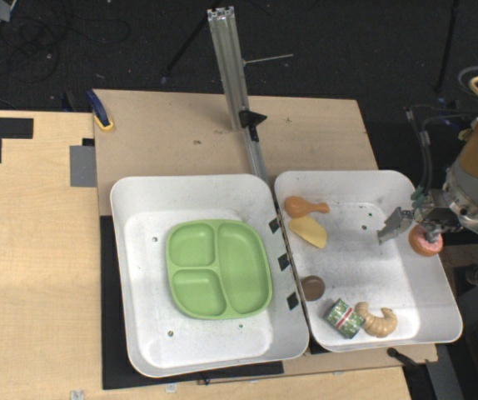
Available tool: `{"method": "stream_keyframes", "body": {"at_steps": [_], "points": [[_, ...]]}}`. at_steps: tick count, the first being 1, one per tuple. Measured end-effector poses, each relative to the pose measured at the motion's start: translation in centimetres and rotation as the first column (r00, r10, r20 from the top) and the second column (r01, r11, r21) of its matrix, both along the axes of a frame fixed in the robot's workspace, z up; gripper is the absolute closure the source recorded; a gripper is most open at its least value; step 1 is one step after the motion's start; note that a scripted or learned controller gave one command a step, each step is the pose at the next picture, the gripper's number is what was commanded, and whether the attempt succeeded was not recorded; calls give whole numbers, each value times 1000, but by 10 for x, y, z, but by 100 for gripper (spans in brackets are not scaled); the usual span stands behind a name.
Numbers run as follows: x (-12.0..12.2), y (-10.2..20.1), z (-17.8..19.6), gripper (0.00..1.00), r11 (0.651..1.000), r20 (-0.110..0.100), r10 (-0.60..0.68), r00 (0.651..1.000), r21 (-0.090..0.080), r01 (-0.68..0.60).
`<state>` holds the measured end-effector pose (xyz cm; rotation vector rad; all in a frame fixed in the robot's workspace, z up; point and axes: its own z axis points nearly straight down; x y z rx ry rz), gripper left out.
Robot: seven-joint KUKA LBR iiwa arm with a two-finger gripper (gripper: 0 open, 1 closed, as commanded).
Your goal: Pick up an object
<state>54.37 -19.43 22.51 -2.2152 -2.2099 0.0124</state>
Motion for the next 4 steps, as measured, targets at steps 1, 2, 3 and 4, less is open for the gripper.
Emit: {"method": "stream_keyframes", "body": {"at_steps": [1, 2, 3, 4], "points": [[3, 0, 7, 0, 1000, 13, 2, 1000, -3, -2], [2, 11, -51, 0, 1000, 6, 3, 1000, 0, -3], [7, 18, -103, 0, 1000, 7, 3, 1000, 0, -3], [11, 18, -131, 0, 1000, 22, 4, 1000, -7, -4]]}}
